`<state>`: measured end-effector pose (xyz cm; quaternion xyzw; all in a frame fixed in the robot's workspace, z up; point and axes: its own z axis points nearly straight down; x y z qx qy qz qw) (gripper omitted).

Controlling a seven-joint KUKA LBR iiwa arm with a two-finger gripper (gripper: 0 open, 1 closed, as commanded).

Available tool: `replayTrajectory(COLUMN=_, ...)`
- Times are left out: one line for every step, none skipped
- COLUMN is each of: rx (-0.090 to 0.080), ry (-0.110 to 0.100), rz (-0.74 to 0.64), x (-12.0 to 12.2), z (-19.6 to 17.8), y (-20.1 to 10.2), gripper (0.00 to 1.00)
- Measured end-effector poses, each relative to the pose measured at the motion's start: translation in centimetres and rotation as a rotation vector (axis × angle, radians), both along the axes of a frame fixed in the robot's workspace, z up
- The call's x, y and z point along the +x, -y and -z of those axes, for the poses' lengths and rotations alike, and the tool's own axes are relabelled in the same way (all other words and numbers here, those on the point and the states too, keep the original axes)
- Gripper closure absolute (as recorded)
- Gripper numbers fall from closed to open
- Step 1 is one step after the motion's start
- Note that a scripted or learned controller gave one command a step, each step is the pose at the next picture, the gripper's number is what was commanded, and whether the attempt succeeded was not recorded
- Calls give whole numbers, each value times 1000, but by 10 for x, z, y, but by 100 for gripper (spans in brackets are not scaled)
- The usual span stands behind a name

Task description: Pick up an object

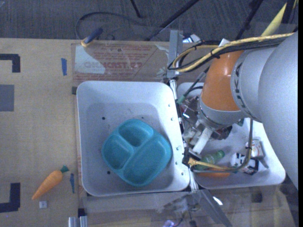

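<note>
I am reaching down into the right bin (272,171). My gripper (201,143) is low near its left wall; open or closed, I cannot tell. A green object (217,155) lies just beside it. Next I must close on it exactly.

the teal divided plate (137,151) looks like smooth, slightly glossy plastic. both white bins (94,103) look like matt plastic. the arm (265,79) has a smooth grey shell with a glossy orange band (220,86). the bench top (38,126) looks like matt wood.
</note>
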<state>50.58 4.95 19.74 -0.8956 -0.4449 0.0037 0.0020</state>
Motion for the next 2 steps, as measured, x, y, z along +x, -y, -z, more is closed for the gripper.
replayTrajectory(rx=-1, ry=4, rz=12, x=55, z=-38, y=-89, gripper=100)
replayTrajectory(rx=-3, ry=4, rz=111, x=73, z=-26, y=-151, gripper=100)
